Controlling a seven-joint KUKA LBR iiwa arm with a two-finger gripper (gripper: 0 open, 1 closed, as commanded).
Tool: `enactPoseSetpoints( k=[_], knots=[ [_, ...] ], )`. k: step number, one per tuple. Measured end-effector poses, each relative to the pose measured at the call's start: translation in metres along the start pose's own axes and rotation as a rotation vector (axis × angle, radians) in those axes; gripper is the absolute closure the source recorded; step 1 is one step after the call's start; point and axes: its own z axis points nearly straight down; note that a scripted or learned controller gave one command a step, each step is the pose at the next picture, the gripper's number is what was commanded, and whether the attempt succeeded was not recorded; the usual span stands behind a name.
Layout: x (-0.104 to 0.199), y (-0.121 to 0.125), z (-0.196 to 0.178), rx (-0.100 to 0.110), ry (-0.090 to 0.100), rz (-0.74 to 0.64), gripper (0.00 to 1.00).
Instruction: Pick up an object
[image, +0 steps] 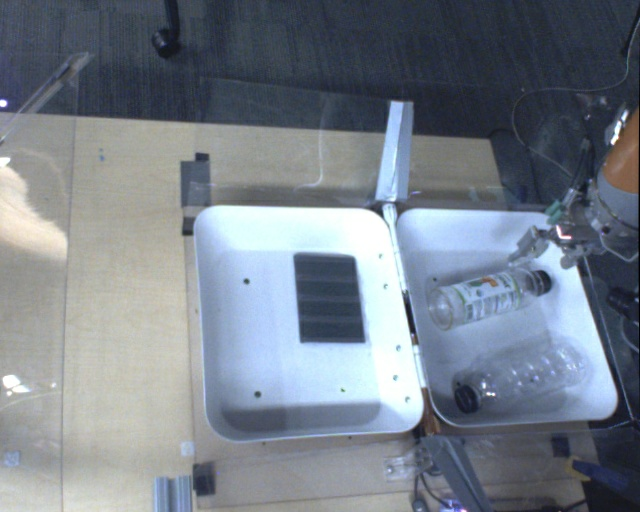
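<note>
Arm (618, 170) reaches in at the right bin's (440, 228) far right corner, gripper (542, 240) spread open just above the labelled bottle's (487, 296) cap; a clear bottle (520, 377) lies nearer.

a pale wooden bench (120, 330) bears two white bins (215, 300) side by side.

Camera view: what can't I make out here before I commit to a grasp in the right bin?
- Gripper: small and blurred in the camera view; finger opening unreadable.
- Arm: cut off by the right edge.
- Clear bottle: transparent against the right bin; outline faint.
- Labelled bottle: label print too small.
</note>
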Motion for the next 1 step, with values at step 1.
enactPoseSetpoints(
  k=[1],
  knots=[
    [0.0011, 0.0086, 0.1171, -0.006, -0.002, -0.060, 0.00]
  ],
)
